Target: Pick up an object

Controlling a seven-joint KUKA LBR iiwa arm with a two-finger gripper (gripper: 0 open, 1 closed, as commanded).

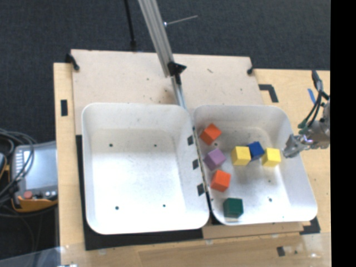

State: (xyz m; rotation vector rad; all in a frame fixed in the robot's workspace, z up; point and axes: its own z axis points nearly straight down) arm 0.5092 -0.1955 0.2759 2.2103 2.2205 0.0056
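The gripper [293, 148] reaches in at the right edge, most of the arm cut off, and its tip is too small and blurred to tell whether the jaws are released or clenched; it hangs over the right rim, just beside a yellow cube [271, 157]. The right bin [303, 196], smooth white plastic with rounded corners, holds small matte cubes: two orange, a purple, two yellow, a blue and a green cube [233, 207]. The left bin [92, 166] shows speckled white plastic.
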